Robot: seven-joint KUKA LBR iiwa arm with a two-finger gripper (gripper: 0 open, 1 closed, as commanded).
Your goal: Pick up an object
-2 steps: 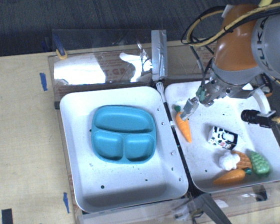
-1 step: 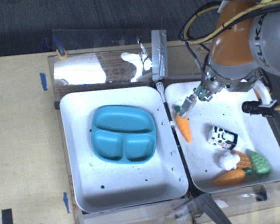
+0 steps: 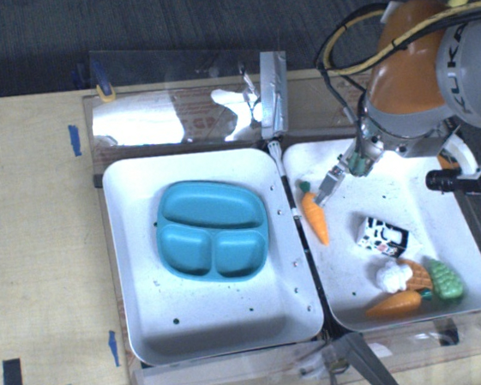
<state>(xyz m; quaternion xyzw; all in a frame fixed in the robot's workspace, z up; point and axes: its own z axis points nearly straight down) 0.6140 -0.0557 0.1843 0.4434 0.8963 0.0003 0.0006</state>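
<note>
My hand [image 3: 330,184] sat low in the right bin [image 3: 461,231], near that bin's far-left corner, just beside the top end of the carrot [image 3: 314,215]. The carrot lay along the bin's left wall, right under the divider between the two bins.

Risks as I judged them:
- The carrot was hard against the wall. A finger coming down on that side could hit the rim or the divider instead of clearing the carrot, so the grasp would land empty or only clip the tip.
- I was at the carrot's narrow end, not its middle. A grip there would likely slip off the taper or let it swing out on the lift.
- A glancing touch could roll the carrot tighter into the wall and make the next try worse.

Hand state: I could not tell how far open it was; the tips were too small and blurred against the white bin. Nothing showed between them, so I would not call anything grasped. Contact with the carrot: close, possibly touching at the green end, not certain.

Other candidates lay well apart at the near edge of the same bin: a black-and-white toy [image 3: 383,237], and a cluster of white, orange and green toys [image 3: 415,284]. The left bin [image 3: 137,268] carried a blue divided plate [image 3: 213,227].
</note>
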